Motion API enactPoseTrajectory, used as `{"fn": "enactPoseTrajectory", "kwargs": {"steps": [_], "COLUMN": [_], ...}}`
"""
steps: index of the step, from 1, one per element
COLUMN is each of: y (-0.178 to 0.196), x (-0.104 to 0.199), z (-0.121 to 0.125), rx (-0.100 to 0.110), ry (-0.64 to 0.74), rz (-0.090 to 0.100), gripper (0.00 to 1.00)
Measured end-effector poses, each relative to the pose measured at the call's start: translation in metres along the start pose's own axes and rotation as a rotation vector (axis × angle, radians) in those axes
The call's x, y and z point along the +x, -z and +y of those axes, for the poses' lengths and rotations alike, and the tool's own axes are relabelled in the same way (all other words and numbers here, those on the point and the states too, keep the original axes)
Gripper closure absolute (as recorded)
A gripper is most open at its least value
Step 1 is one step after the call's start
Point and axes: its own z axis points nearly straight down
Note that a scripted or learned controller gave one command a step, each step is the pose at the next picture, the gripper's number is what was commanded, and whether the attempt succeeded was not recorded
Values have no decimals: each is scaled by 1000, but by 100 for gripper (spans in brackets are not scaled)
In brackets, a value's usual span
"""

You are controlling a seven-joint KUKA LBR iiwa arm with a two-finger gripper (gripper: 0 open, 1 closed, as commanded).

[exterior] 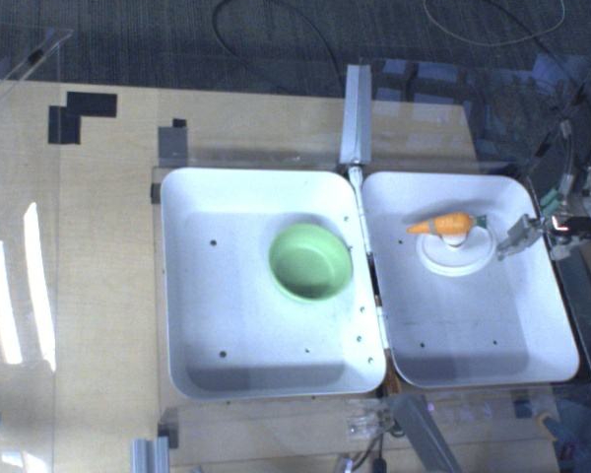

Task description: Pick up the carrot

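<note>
— Carrot (443, 226) first: where do you see it?

— You'll find it in the right bin (532, 358), lying across the far rim of a small white plate (456, 253), tip pointing left. Propped on that rim, it may roll when touched

— And your tool (528, 233)?

— It sits at the bin's right edge, near the plate but apart from the carrot. You can't tell its state; it's too small and blurred

— The left bin (212, 353)?

— A green bowl (310, 261), well clear of your reach path
</note>
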Motion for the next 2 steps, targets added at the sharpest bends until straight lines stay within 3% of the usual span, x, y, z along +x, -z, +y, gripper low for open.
{"fn": "enactPoseTrajectory", "kwargs": {"steps": [1, 2], "y": [-106, -161], "x": [58, 76], "z": [92, 81], "rx": [-1, -14], "ry": [84, 358], "rz": [0, -4], "gripper": [0, 0]}}
